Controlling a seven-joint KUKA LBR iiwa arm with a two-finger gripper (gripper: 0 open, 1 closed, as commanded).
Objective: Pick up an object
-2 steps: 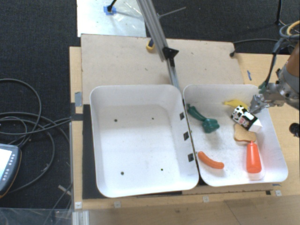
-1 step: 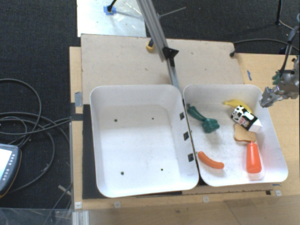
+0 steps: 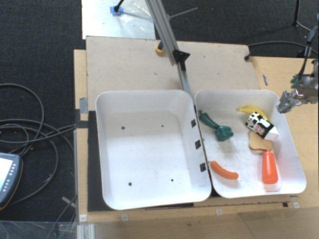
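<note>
The right bin (image 3: 294, 183) holds a green tool (image 3: 216, 126), an orange sausage (image 3: 224, 171), an orange bottle (image 3: 269, 167), a yellow banana (image 3: 250, 110) and a black-and-white carton (image 3: 260, 124). The claw (image 3: 288, 102) hovers at that bin's upper right rim; how far open it is, I cannot tell.
</note>
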